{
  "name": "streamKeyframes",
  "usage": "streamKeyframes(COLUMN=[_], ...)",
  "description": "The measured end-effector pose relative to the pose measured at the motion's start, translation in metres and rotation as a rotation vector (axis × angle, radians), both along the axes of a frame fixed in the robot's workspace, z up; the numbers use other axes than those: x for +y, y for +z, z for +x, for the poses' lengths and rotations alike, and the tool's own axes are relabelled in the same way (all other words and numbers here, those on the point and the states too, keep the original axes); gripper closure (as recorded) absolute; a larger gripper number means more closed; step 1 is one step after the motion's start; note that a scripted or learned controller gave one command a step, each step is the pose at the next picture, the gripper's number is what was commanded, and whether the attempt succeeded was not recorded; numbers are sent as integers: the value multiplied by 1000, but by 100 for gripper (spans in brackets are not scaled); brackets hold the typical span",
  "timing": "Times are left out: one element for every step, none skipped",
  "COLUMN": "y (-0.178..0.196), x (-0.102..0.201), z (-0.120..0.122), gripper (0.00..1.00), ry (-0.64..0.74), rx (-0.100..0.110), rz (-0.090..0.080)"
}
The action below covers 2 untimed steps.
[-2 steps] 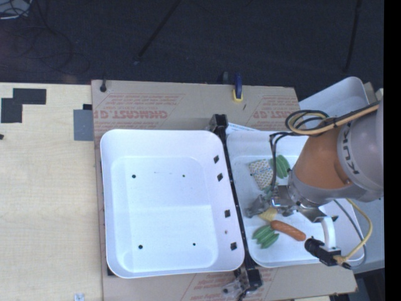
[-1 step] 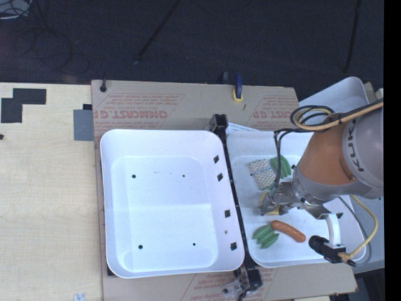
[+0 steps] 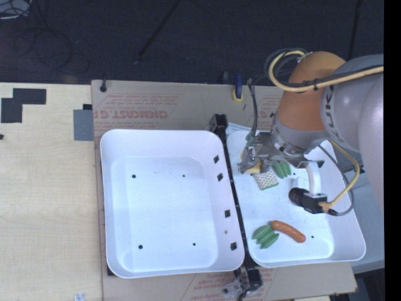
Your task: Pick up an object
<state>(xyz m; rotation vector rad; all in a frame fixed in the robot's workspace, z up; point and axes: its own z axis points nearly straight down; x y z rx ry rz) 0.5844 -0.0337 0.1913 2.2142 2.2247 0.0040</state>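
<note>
The small cream, speckled waffle-like square (image 3: 265, 180) lies in the right white bin (image 3: 338, 246), just below the gripper (image 3: 252, 162); nothing looks lifted yet; the grasp and the lift likely remain.

From my remote station, I see two bins side by side on the bench, the left bin (image 3: 119, 168) touching the right bin (image 3: 351, 246) along a shared divider. In the right bin, a sausage (image 3: 289, 231) lies near the front rim, with a pea pod (image 3: 265, 236) touching it on the left. Behind the sausage sits a checkered block (image 3: 266, 180), a second pod (image 3: 282, 168) just right of it. The arm (image 3: 313, 99) reaches over the back of that bin.
</note>
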Motion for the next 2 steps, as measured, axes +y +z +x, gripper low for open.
streamKeyframes(y=[122,90], x=[66,105], z=[-25,-113], gripper=[100,100], ry=[2,-1], rx=[0,16], rz=[2,1])
